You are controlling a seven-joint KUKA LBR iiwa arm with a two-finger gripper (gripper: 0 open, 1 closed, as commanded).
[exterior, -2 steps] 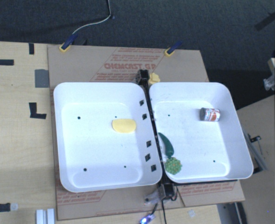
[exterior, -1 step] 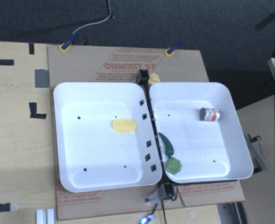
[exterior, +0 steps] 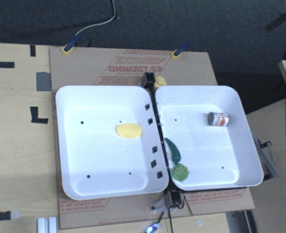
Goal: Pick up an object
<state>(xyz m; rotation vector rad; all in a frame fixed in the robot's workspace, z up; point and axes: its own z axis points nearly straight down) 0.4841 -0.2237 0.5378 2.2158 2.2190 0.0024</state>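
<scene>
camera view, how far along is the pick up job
Nothing looks done yet. The yellow piece lies in the left bin; the can and the green vegetable lie in the right bin. Nothing is in hand. Choosing, gripping and lifting an object all remain.

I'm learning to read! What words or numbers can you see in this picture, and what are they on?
"CHEMCAST GP": red letters, printed upside down, on the brown board under the two white bins. More red print on that board is too blurred to read.
The small can in the right bin has a label, too small to read.
</scene>
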